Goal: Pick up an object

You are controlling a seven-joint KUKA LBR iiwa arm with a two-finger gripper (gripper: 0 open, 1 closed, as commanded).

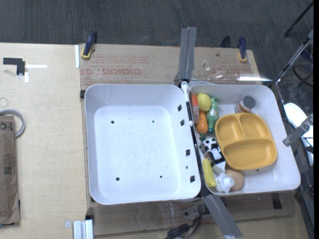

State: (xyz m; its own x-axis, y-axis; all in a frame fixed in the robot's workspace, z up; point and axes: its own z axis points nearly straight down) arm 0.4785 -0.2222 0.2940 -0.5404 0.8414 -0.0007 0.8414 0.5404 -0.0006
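right bin (pixel 288 182), landmark taken as the yellow divided plate (pixel 247 139), which lay tilted across the bin's middle.

nearest the camera, just below the plate's near-left corner: a brown rounded lump (pixel 236 179) touching a crumpled white piece (pixel 224 183). just left of these, a yellow banana-like piece (pixel 208 172) lay along the bin's left wall.

left of the plate, touching its edge: a black-and-white patterned item (pixel 211 148), kind unclear at this resolution.

farther back, left of the plate's far corner: an orange carrot shape (pixel 202 124), a green bottle (pixel 213 114) beside it, then a yellow lemon shape (pixel 204 101) at the bin's far-left corner.

beyond the plate's far edge: a small round jar (pixel 246 104), apart from the plate.

well left of the plate, the left bin (pixel 87 133) sat alongside, walls touching at the divider.

under both bins and showing beyond the plate: a cardboard sheet (pixel 134 66), with a blue clamp (pixel 89 45) at its far-left edge and another clamp (pixel 242 49) at its far right.

far left of the plate, a brown paper bag (pixel 7 168) lay on the wooden bench (pixel 45 108).

gripper: apart or together, could not tell.
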